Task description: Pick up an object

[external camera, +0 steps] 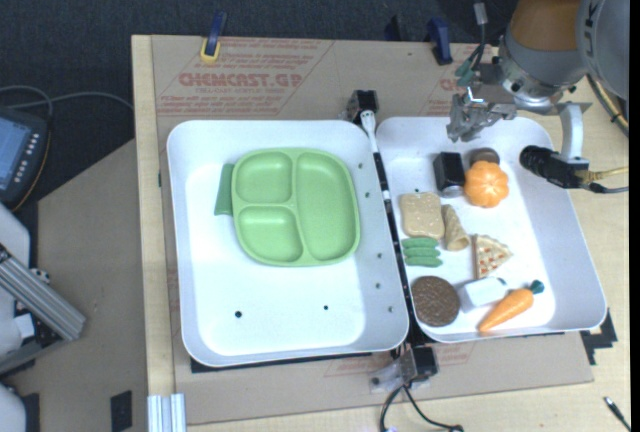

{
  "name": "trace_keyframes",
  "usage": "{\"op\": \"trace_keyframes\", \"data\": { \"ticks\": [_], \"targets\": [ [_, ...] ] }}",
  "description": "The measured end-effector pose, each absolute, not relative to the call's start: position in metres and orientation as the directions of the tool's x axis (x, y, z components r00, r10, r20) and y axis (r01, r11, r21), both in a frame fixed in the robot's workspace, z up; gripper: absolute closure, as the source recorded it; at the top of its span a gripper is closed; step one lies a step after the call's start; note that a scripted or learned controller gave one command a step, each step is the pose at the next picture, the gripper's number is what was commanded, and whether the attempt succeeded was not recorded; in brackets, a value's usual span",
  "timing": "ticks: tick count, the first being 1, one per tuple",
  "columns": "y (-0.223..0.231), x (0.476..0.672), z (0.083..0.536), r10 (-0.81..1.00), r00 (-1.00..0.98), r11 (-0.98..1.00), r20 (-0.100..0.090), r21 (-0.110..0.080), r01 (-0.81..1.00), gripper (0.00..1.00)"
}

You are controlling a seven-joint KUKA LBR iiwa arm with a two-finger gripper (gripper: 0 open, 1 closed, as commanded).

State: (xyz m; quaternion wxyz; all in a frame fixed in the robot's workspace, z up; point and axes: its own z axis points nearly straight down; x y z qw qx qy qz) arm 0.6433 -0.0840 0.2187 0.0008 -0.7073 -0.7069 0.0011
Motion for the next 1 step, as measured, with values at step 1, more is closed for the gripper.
{"op": "trace_keyframes", "data": {
  "ticks": [1],
  "targets": [
    [-0.0711,0.6453,0.2180,1.000,-0.001,0.001,0.000,-0.002,1.000,1.00]
  ]
}}
